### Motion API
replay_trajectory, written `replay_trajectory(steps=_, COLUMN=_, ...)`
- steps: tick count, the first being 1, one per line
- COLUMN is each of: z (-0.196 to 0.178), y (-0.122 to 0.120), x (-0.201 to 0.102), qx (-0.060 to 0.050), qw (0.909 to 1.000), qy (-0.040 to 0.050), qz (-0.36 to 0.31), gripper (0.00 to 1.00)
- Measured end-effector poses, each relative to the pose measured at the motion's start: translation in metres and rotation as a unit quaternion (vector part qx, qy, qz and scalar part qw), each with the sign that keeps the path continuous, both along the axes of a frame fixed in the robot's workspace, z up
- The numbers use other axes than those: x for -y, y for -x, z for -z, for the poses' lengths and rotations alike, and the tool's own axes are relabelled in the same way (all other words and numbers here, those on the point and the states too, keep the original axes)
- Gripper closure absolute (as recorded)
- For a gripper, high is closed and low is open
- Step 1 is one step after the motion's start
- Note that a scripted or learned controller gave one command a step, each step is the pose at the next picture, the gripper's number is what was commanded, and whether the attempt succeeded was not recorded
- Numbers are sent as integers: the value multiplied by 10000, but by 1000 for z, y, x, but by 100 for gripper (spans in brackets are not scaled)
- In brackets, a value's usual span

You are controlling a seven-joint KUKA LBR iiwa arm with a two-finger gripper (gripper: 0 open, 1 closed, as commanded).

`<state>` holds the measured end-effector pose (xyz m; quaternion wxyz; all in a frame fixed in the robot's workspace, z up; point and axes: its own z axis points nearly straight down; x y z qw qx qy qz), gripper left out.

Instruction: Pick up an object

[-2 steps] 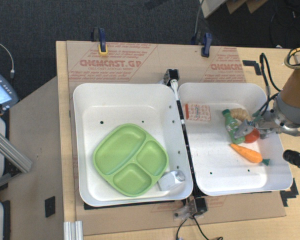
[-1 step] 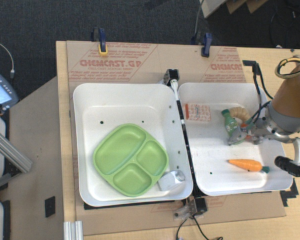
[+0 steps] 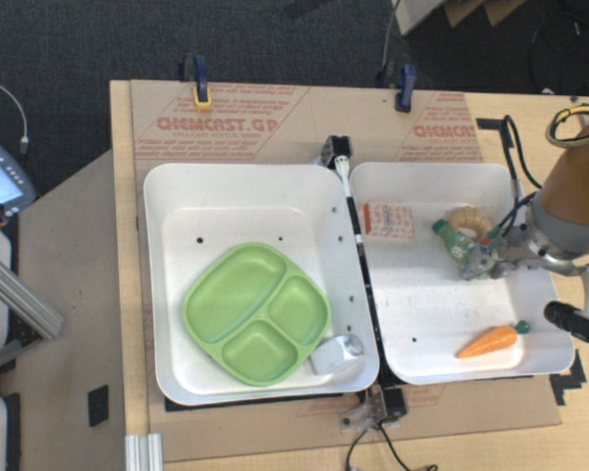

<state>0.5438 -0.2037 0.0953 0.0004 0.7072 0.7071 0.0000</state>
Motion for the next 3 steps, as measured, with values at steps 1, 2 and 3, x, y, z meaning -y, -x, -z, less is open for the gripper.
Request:
replay_trajectory(steps=1, z=-61, y=6, x=1, qx=31, qw=10000, qy=15, qz=-2, gripper=100)
replay_trajectory(steps=2, z=-108, y=4, x=9, qx=34, qw=10000, qy=19, qz=-2, gripper=100)
replay_trajectory(steps=3, z=-155, y=10, x=11, qx=32, qw=10000, qy=17, qz=-4, gripper=100)
